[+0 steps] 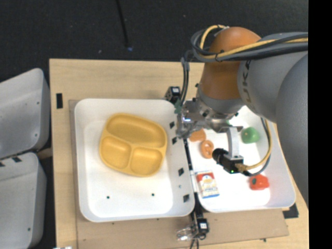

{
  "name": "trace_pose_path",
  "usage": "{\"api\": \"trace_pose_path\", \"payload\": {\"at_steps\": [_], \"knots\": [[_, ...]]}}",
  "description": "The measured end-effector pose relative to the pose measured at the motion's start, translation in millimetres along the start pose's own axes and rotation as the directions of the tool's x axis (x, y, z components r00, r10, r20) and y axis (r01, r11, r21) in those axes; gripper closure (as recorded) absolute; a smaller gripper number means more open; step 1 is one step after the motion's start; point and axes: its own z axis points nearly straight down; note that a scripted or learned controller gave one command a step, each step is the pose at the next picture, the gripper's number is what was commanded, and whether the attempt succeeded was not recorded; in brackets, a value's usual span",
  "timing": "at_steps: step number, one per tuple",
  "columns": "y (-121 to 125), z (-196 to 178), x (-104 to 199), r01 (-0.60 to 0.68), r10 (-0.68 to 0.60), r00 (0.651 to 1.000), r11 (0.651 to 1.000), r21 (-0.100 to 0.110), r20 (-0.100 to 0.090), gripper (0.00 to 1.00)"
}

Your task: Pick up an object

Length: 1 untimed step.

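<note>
Crowding the bins' shared wall, the tool (193, 122) is hovering — grip state impossible to tell — orange pieces (202, 141) lying just beneath, yellow tray (133, 144) sitting leftward.

The wooden bench (62, 82) bears two white bins (93, 201) side by side.

A divided plate (133, 143) lies in the left bin (88, 191). In the right bin (275, 191), a small carton (207, 184) lies near the front, by the dividing wall; both bins rest on the table (104, 71).
</note>
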Motion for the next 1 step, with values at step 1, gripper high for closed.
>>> {"api": "trace_pose_path", "payload": {"at_steps": [1], "knots": [[14.4, 11.1, 48.3, 0.001, -0.001, 1.000, 1.000, -0.002, 0.000, 1.00]]}}
